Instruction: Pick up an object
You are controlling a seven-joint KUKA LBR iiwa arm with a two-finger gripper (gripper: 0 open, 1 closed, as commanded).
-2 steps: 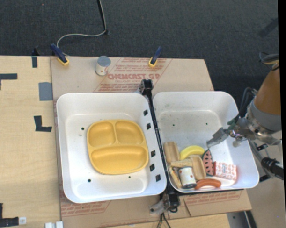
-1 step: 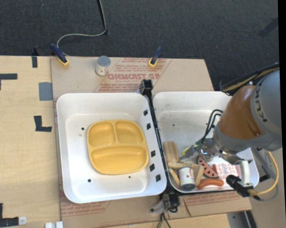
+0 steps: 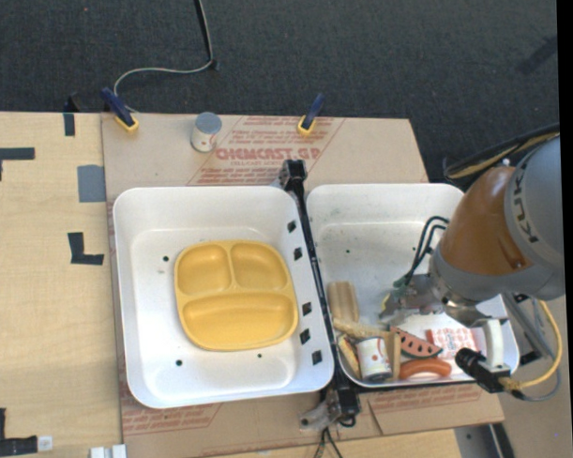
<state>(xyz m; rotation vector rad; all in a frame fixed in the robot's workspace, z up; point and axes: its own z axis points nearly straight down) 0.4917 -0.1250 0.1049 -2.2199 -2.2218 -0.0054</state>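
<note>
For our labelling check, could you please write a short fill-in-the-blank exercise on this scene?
1. The yellow divided plastic plate lies in the ____ white bin.
2. That plate has ____ compartments.
3. The grey arm with the orange band reaches over the ____ white bin.

Missing words: left; three; right.

Both bins (image 3: 144, 303) were seen as smooth white plastic with a slight gloss. The yellow tray (image 3: 236, 296) appeared as matt, smooth plastic. The bench sheet (image 3: 265, 154) was noted as brown cardboard, printed and matt. The arm (image 3: 498, 239) showed a satin grey shell and a glossy orange band.
</note>
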